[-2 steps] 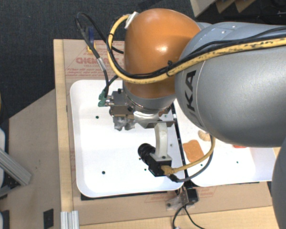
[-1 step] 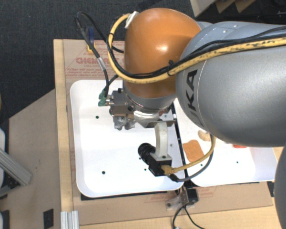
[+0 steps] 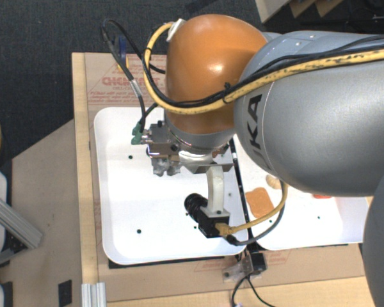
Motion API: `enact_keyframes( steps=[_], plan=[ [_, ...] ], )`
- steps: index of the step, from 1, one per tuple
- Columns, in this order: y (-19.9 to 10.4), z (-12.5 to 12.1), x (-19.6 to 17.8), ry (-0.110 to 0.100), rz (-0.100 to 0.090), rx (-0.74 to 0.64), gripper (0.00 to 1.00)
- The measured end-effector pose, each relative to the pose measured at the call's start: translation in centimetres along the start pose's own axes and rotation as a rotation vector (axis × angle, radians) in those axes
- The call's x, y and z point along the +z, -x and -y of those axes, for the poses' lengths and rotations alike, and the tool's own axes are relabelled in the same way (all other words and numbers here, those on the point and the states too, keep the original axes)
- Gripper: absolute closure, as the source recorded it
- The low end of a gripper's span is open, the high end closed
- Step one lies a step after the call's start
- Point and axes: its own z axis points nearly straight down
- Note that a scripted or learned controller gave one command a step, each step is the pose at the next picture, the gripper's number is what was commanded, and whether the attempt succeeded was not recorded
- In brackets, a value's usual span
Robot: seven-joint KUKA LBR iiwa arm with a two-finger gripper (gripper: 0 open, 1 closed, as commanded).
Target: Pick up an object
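Left bin [image 3: 115, 190] floor open left of jaws and toward near edge; bin rim [image 3: 238, 178] close right of jaws, orange piece [image 3: 259, 200] past it.

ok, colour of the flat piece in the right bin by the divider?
The flat piece is orange; camera view.

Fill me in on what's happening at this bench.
The grey and orange arm reaches in from the right, and its pincer hangs low over the left bin. From this angle it is not possible to tell whether it holds anything. A flat orange piece lies in the right bin, close to the edge between the two bins. No pick-up can be confirmed yet.
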Motion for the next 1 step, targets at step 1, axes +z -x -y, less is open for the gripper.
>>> enact_keyframes(
  steps=[1],
  plan=[
    [0.06, -4.71, -0.07, 0.008, -0.001, 0.002, 1.00]
  ],
)
